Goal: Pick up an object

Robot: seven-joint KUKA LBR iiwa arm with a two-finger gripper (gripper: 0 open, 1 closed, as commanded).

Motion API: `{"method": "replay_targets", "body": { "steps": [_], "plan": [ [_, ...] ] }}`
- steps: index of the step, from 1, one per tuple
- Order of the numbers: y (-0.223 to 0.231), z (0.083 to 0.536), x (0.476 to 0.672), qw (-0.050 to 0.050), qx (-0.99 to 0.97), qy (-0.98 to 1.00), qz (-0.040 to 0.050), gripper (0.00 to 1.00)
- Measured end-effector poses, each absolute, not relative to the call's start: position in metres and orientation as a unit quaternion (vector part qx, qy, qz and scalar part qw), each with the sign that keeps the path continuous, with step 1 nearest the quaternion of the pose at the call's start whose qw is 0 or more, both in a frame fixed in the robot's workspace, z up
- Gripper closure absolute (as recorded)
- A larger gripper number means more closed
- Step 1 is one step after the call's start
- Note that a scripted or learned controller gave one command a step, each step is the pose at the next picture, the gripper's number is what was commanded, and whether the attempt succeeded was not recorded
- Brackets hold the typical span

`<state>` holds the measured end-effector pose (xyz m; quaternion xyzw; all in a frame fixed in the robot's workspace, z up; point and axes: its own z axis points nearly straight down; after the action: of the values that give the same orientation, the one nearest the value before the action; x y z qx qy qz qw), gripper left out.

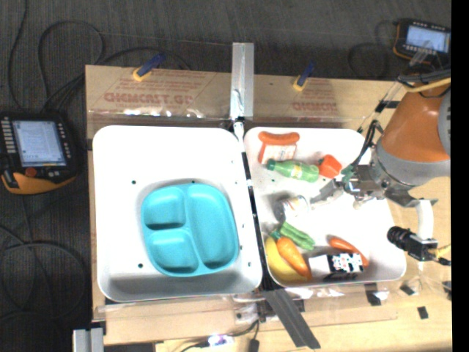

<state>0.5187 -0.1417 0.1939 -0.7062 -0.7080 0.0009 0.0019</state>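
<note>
While low over the right bin | gripper nears small white cup

Both bins look like smooth white plastic, faintly glossy. The teal tray at lower left is matt plastic. My worktop looks like bare wood. The green bottle shines like plastic.

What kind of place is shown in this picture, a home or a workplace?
Most likely a robotics lab or test cell, not a home. A grey arm reaches over two white bins, toy food fills the right one, and a teach pendant lies on the floor beside the bench.
</note>
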Motion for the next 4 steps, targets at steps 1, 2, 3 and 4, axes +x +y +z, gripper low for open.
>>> {"method": "replay_targets", "body": {
  "steps": [1,2,3,4],
  "plan": [
    [-0.124,0.122,0.546,-0.009,-0.669,-0.743,-0.0077,0.0],
    [-0.146,0.09,0.6,-0.007,-0.602,-0.799,-0.0031,0.0],
    [-0.128,0.089,0.668,0.001,-0.536,-0.844,0.0025,0.0],
    [-0.13,0.089,0.666,0.001,-0.493,-0.87,0.0072,0.0]
  ]
}}
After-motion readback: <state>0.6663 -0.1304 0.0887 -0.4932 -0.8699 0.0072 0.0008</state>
